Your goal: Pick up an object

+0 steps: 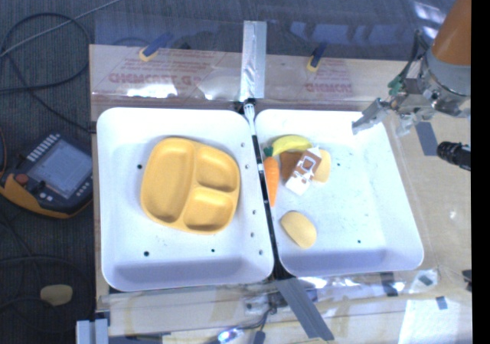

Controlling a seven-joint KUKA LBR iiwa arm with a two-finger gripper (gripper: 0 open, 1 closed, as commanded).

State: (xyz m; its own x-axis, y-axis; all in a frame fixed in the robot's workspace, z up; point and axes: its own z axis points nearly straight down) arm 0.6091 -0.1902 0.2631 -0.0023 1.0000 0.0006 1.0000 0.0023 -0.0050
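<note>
The pincer (375,116), open and gripping nothing, hovers at the right bin's (383,247) far edge. The banana (291,142), carrot (271,175) and neighbours crowd together, so a descent may nudge several and close on none.

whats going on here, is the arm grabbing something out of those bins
Not yet. The arm's gripper hangs over the upper right corner of the right bin with nothing between its fingers. The toy food sits untouched toward that bin's left side: a banana, a carrot along the wall, a brown and white piece, and a yellow potato-like piece nearer the front. The left bin holds a yellow divided plate.
</note>
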